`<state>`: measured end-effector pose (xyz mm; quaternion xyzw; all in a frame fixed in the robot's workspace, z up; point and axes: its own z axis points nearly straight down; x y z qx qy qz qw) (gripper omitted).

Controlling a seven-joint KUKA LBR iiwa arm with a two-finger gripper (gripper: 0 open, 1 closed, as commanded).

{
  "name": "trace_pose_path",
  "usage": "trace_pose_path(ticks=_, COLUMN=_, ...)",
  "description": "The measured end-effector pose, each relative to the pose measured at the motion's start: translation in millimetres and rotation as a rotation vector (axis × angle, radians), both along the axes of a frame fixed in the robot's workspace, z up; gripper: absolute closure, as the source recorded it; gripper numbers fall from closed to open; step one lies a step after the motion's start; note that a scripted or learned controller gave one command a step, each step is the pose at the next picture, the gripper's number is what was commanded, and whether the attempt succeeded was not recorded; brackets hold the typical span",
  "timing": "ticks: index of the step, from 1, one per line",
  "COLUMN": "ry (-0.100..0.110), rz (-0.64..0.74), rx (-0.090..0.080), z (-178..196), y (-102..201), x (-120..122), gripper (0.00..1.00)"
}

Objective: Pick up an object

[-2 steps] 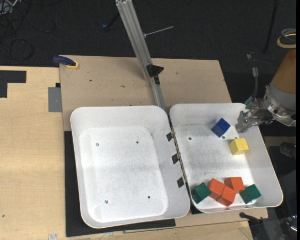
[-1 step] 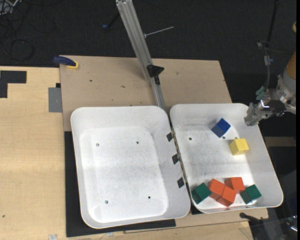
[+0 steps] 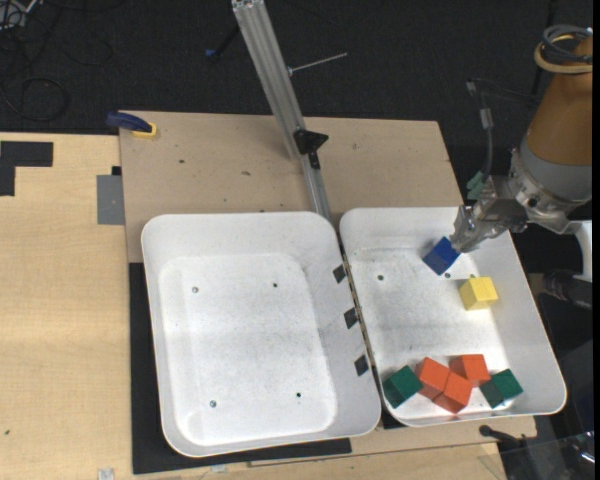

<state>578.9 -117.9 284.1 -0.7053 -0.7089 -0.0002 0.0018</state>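
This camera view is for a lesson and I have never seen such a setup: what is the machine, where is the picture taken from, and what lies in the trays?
One fixed camera looks down at a slant on a bench with two shallow white bins. The left bin sits beside the right bin. A grey robot arm reaches in from the right. Its end effector is right at a blue block; whether it grips it, I cannot tell. The right bin also holds a yellow block, orange blocks and two green blocks.

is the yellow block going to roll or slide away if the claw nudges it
The yellow block looks flat-faced and cube-like, so it probably won't roll. It likely slides easily on the smooth right bin floor. It sits apart from the other blocks, so little would stop it before the bin wall.
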Motion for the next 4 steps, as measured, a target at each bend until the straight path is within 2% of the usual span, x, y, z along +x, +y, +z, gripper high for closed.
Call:
trace_pose_path(ticks=3, ry=0.003, rz=-0.001, rx=-0.001, z=-39, y=146, x=-13, gripper=1.0)
trace_pose_path(ticks=4, ry=0.001, rz=-0.001, rx=-0.001, z=-34, y=201, x=-11, gripper=1.0)
